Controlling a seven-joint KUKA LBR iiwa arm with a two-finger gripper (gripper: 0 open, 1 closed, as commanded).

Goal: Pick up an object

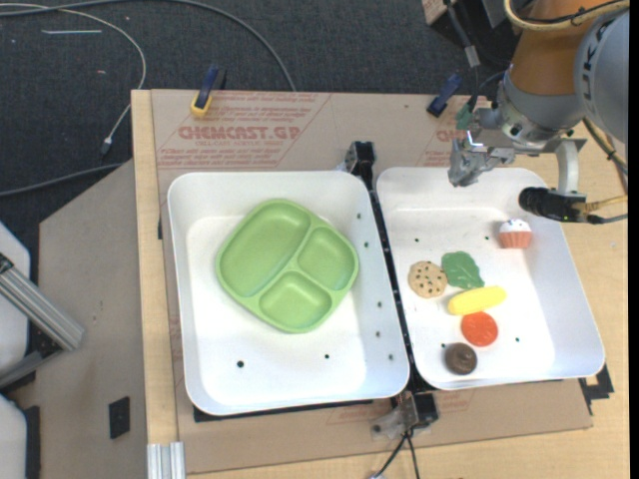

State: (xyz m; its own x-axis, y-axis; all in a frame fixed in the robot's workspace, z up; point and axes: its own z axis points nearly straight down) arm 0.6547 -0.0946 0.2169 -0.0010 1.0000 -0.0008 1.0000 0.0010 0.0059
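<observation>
Six toy foods (476, 299) lie in right-hand shallow white bin (547, 285); gripper (464, 173) hangs over its far rim.
Grip state: cannot tell; pink-frosted toy cupcake (515, 234) nearest, apart; lime-green divided plastic plate (288, 264) in left white bin (210, 352).

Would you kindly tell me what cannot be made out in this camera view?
Arm: cut off by the camera view's top and right edges.
Left bin floor: partly hidden under the green plate.
Brown round item: too small to identify.
Red print on the board: its right-hand part is covered by the gripper.
</observation>
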